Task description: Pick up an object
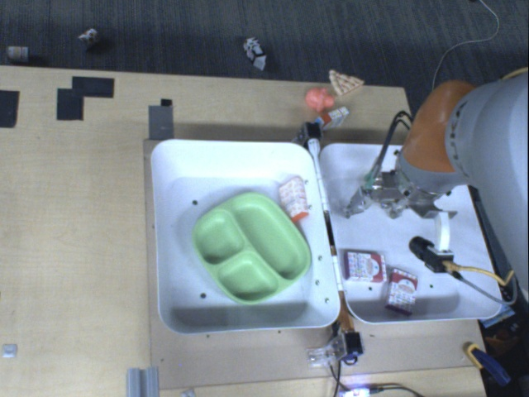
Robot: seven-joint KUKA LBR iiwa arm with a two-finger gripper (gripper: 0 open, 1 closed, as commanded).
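1. Two shallow white plastic bins are seen side by side on a pale wooden bench (74,222): the left bin (165,246) and the right bin (471,300).
2. A light green, three-compartment plastic plate (250,246) is seen lying flat in the middle of the left bin.
3. A small white packet with an orange end (294,198) is seen just beside the plate's upper right rim, near the wall between the bins.
4. Two small red-and-white packets are found near the front of the right bin: one (364,265) to the left, the other (402,291) just beside it on the right.
5. The grey arm with an orange band (434,131) is extended over the right bin from the right.
6. The metal two-finger gripper (376,198) is positioned over the upper part of the right bin, apart from both packets; whether it is released or clenched cannot be told.
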